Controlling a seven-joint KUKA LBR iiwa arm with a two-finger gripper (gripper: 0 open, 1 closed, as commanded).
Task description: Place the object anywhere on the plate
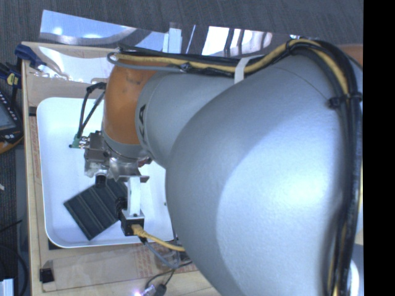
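I saw bright light on the big grey arm (265,165), which sat so close to the camera that it looked soft and blurry. The white bin (55,165) on the left glowed pale blue. Glare shone off the shiny strip (86,34) at the far side.

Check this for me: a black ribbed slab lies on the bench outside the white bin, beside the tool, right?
Not quite: the camera view shows the black ribbed slab lying inside the white bin, not on the bench outside it, beside the tool.
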